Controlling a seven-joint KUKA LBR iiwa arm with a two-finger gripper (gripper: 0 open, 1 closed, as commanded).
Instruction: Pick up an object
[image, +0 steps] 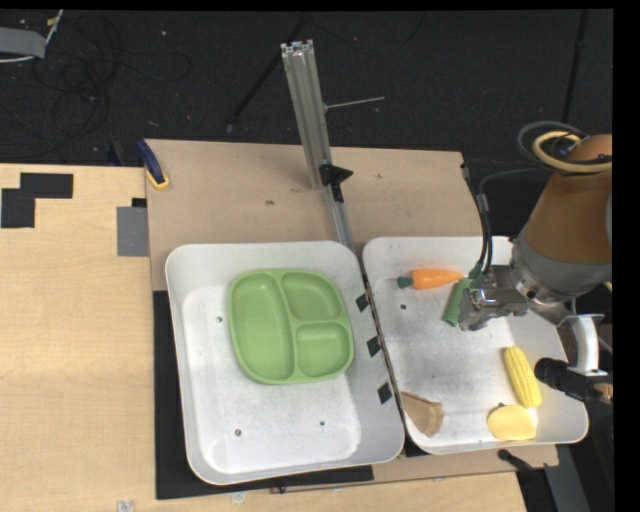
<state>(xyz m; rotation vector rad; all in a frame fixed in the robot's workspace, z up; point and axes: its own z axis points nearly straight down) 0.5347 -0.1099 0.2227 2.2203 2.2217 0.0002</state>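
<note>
Right bin (440, 400): carrot (436, 279) at far edge, lying flat; corn cob (521, 375) toward near right; yellow lemon-shaped piece (512, 422) just beside the cob's near end; brown scrap (424, 411) at near left corner.
Left bin (200, 420): green divided plate (291, 326), nothing on it.
Gripper (462, 308) low over right bin, just near side of carrot, with a green piece at its tip. Finger state: cannot tell; not clear whether the green piece is a held thing or part of the tool.
Handling judgement: carrot likely a light, stiff plastic toy, smooth and tapered, prone to rolling or squirting out of a pinch. Best taken across the thick middle, fingers square to its length, clear of the bin wall. Cob similar, ridged, probably easier to hold. Lemon piece round, likely to slip.
</note>
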